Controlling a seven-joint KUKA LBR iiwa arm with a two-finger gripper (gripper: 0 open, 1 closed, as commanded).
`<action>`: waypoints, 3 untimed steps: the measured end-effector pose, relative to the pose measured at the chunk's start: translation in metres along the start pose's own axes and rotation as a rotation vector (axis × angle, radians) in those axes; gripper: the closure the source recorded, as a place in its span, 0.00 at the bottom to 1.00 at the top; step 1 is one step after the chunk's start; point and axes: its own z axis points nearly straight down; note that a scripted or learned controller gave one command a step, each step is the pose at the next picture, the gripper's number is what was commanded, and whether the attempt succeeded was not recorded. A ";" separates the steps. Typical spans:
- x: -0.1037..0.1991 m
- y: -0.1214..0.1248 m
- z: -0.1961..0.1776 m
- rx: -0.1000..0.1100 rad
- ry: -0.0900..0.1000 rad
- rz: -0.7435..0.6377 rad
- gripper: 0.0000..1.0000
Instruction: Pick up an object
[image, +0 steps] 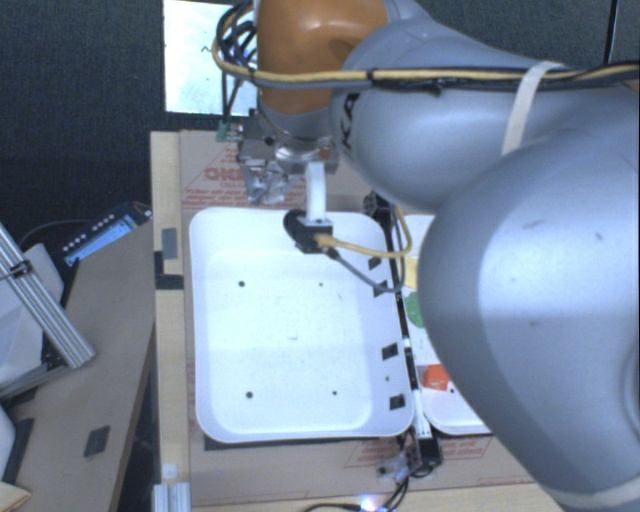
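Observation:
My gripper (264, 186) hangs over the cardboard just beyond the far edge of the left bin (215, 330), below the orange band of the wrist. Nothing shows beneath it or in it. In the right bin (452, 418), mostly hidden behind the big grey arm, I see an orange object (436, 377) near the front and a green object (414, 308) further back along the left wall. The gripper is far from both, up and to the left.
The grey arm (520, 250) covers the right side of the view and most of the right bin. Brown cardboard (210, 175) lies under both bins. At the left stand an aluminium rail (45, 315) and a dark device with a blue strip (100, 232).

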 end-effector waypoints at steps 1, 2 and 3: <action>-0.069 0.000 0.005 0.002 -0.003 0.010 1.00; -0.024 0.000 0.009 0.000 0.000 -0.001 1.00; -0.001 0.000 0.015 0.000 -0.001 0.001 1.00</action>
